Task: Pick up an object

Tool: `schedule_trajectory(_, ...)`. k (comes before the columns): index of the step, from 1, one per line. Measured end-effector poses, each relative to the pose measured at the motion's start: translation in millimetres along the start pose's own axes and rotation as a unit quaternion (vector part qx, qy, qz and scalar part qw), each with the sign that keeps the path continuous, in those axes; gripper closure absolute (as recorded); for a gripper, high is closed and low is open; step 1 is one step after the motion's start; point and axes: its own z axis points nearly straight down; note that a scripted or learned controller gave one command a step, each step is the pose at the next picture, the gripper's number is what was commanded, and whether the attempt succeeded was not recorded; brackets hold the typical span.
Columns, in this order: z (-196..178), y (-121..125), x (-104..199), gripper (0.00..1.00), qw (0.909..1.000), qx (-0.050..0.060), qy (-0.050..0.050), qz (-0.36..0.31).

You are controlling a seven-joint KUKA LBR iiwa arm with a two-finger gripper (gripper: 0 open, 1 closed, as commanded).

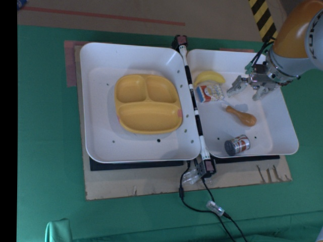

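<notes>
The likeliest target, a brown drumstick-shaped toy with a pale narrow handle (240,115), lies flat on the floor of the right-hand shallow white bin (282,130), just below the two-finger gripper (249,91). It looks like light, rigid moulded plastic, probably smooth and inclined to roll, so the thick rounded end seems the safer place to pinch, across its width. The gripper hangs over the bin with its fingers spread apart and nothing between them. To the drumstick's left lies a small white packet with red and blue print (210,92), and above that a yellow banana (210,76). Below the drumstick, a small dark can with a red label (237,145) lies on its side. Far left sits a yellow three-compartment plate (148,104).
</notes>
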Motion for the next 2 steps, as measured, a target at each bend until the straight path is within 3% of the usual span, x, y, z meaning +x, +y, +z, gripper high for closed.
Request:
schedule_trajectory(1, 40.9, -63.7, 12.4, 0.00, 1.0000, -0.010, -0.003, 0.000)
schedule_trajectory(2, 25.9, -61.1, 9.1, 1.00, 0.9998, -0.017, -0.006, 0.003)
